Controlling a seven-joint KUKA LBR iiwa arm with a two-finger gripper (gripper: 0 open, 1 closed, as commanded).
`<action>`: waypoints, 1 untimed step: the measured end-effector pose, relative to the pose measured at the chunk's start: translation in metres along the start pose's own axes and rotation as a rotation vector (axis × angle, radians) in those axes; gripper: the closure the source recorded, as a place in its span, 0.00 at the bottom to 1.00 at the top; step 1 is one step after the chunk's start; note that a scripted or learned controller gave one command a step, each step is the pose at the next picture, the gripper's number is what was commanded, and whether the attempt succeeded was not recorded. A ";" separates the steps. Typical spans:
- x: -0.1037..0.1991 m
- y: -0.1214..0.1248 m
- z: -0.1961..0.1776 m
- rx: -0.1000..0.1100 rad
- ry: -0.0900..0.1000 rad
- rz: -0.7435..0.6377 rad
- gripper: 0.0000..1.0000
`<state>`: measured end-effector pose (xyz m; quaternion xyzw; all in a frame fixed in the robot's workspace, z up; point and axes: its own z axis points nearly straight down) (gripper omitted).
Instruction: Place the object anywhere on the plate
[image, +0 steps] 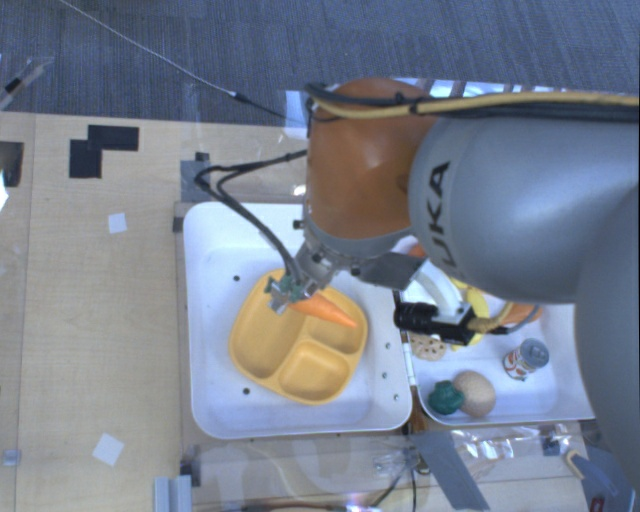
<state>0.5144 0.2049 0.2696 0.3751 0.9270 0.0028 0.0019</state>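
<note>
At the near edge of the surface a strip of clear plastic film lies crumpled beside the bins' front rims; just behind it, in the right bin, a tan potato-like object sits touching a small teal piece, with a cookie a little farther back and a small bottle with a grey cap to the right; a yellow banana-like item and something orange lie deeper in that bin, partly hidden under the arm. In the left bin the yellow divided plate rests tilted across the middle, its two smaller compartments toward the near side and its larger one behind; the orange carrot lies over the plate's far right part, across the larger compartment and reaching toward the rim, its green top pointing left. The gripper is right at that leafy end; the fingers look closed about the carrot's top, though the detail there is small and partly shadowed. Above and behind, the orange band and the grey arm cover much of the right bin; a black cable loops from the wrist across the left bin's far corner; beyond the bins, black squares mark the wood, then dark carpet.
</note>
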 end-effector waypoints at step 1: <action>-0.002 -0.001 0.000 0.001 -0.001 0.003 0.00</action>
